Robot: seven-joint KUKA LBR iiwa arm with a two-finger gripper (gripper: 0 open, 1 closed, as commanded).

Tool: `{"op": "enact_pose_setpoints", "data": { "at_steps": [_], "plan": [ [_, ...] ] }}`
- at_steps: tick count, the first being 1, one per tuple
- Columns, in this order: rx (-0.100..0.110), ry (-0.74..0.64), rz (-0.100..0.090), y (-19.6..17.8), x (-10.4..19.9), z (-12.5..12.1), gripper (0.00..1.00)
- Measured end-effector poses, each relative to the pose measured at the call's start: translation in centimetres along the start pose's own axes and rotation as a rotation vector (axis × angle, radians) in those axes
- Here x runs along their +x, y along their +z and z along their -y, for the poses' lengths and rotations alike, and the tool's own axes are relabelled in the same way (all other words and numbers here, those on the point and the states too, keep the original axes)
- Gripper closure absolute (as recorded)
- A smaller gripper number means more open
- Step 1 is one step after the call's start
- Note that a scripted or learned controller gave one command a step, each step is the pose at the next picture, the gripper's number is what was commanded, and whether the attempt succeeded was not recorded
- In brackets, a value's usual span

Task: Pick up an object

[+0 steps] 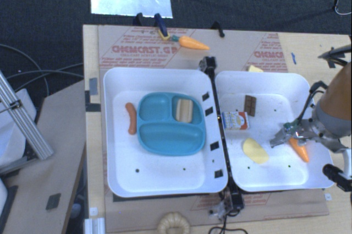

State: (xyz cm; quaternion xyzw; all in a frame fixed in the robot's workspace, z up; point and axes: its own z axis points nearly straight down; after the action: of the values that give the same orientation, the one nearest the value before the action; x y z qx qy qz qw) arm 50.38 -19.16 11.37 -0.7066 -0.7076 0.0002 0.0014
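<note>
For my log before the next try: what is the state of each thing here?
gripper: low in right bin, beside orange carrot
blue tray: in left bin, holds a beige piece
sausage: lying beside tray
yellow piece: lying flat

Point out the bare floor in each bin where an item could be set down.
Left bin: bare strip along the near wall below the blue tray, and the far-left corner above the sausage. Right bin: bare far-right floor past the chocolate bar, and the near strip below the yellow piece. Crowded around the pincer, orange carrot and small carton.
</note>
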Motion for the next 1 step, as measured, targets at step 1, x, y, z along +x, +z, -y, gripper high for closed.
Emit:
{"op": "enact_pose_setpoints", "data": {
  "at_steps": [1],
  "plan": [
    [-0.002, -0.002, -0.003, 2.98, 0.24, -0.14, 0.00]
  ]
}}
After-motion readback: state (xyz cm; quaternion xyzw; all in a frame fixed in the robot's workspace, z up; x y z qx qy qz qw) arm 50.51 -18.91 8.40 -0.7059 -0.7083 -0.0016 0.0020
